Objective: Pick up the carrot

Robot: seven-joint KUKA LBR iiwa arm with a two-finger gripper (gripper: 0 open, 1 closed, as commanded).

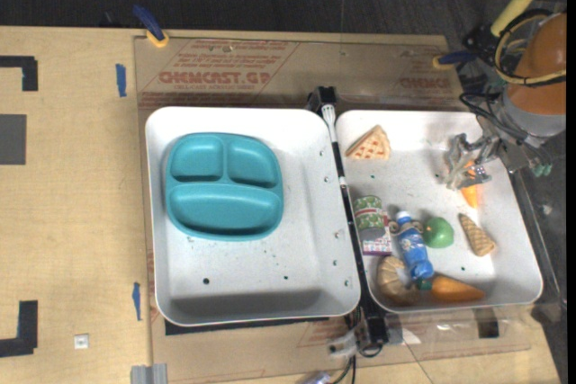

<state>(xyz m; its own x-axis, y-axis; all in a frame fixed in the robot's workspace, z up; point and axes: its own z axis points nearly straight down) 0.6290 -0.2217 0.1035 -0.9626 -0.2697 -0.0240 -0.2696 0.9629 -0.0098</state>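
The carrot (455, 289) is orange and tapered. It lies along the front wall of the right bin (531, 270), tip pointing right, with its thick end against a blue bottle (413, 254) and a bread roll (392, 277). My gripper (465, 165) hangs over the bin's far right part, well behind the carrot and apart from it. A small orange wedge (471, 194) lies on the bin floor directly in front of the gripper. The arm's orange band (543, 58) is at the right edge.
The right bin also holds a pizza slice (370, 144), a striped can (371, 219), a green ball (439, 232) and a waffle cone (477, 234). The left bin (180, 283) holds a teal divided plate (224, 184). A black divider (340, 184) separates the bins.
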